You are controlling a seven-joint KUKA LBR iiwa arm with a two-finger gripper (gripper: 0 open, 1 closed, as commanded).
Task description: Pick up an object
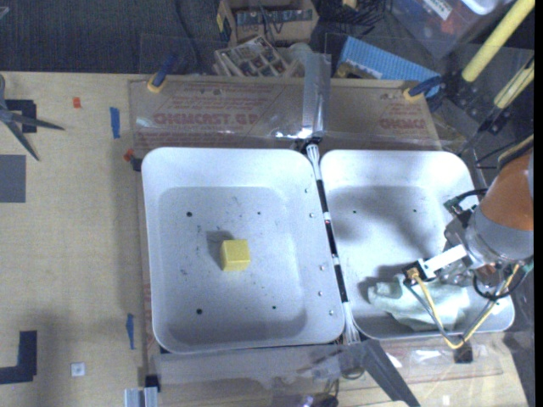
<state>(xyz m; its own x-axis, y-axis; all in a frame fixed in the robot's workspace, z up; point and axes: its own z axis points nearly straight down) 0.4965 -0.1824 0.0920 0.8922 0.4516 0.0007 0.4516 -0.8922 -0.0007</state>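
Pale cloth [405, 305] lies crumpled at the right bin [382, 176] front edge. Gripper [433, 270] sits just right of it, touching or nearly; can't tell its opening. Cloth's long axis runs left-right.

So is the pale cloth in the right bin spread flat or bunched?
Bunched: the cloth lies crumpled in folds at the right bin's near edge, beside the hand.
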